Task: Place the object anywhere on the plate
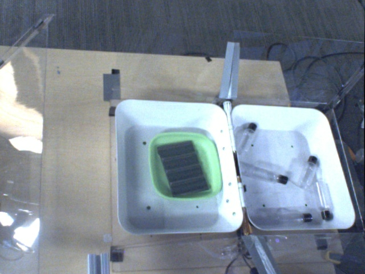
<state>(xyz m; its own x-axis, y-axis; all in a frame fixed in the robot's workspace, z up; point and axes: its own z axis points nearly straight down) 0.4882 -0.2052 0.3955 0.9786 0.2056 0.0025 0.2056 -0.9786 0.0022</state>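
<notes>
Bearing two white bins side by side at mid-frame: pale wooden bench [68,170], left bin [128,170] and right bin [336,170] touching along a central seam, grey bracket [112,85] lying at upper left of the bins.

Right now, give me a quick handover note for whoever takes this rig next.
Left bin: green plate with a dark ridged block lying on it, so the placing looks done. Right bin: several clear tubes with black caps, including one near the top left and one in the middle. Left to do: confirm the block was the intended object.
</notes>
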